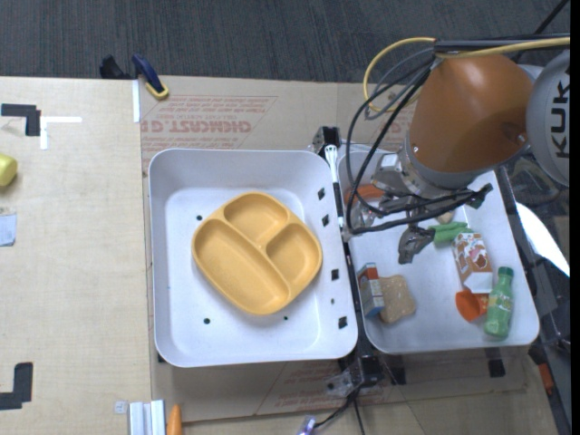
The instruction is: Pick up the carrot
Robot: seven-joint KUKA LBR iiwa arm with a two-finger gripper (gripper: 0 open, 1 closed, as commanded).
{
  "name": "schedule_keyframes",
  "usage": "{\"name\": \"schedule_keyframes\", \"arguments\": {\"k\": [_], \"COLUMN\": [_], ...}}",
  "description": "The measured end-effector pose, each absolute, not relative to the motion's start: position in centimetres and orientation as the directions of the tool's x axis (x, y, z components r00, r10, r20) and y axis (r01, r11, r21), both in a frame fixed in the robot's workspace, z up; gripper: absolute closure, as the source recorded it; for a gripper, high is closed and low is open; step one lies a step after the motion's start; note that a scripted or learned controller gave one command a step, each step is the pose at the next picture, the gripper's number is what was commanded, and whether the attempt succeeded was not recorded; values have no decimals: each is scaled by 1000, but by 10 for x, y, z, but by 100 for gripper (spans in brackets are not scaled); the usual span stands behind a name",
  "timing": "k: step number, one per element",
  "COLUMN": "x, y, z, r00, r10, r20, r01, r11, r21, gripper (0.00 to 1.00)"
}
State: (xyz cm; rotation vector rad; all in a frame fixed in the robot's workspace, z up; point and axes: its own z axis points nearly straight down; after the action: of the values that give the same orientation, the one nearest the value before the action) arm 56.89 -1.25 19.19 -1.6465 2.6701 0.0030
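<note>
We see the two white bins first. The left bin [163, 270] holds a yellow divided plate [258, 252], and the right bin [426, 320] holds the smaller things. The arm [471, 111] reaches in from the right. Its orange dome hangs over the far half of the right bin and hides that bin's back wall. Cables loop around it. Below the dome, the gripper [412, 243] points down over the middle of the right bin, dark and tangled with linkage. We cannot tell whether it is open or closed, and we see nothing held in it.

The carrot [466, 306] lies near the front right corner of the right bin, well apart from the gripper. Only a short orange wedge of it shows. A printed packet [472, 256] covers its far side, and a green bottle [498, 302] lies just beside it on the right. With so little showing, we cannot tell its long axis or which way it points.

A brown spongy block [396, 299] and a small box [369, 288] sit touching at the front left. A green piece [449, 234] lies near the gripper.
</note>
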Motion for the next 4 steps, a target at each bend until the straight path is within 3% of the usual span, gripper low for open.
{"name": "schedule_keyframes", "arguments": {"k": [1,2,3,4], "x": [554,554,538,541], "y": [-20,37,73,52], "z": [192,192,132,141], "r00": [-224,143,53,29], "r10": [-975,-990,-998,-998], "r20": [-5,-5,21,52], "r01": [-975,-990,-998,-999], "r11": [224,-143,-54,-30], "r21": [-3,-2,-29,-26], "gripper": [0,0,0,100]}}
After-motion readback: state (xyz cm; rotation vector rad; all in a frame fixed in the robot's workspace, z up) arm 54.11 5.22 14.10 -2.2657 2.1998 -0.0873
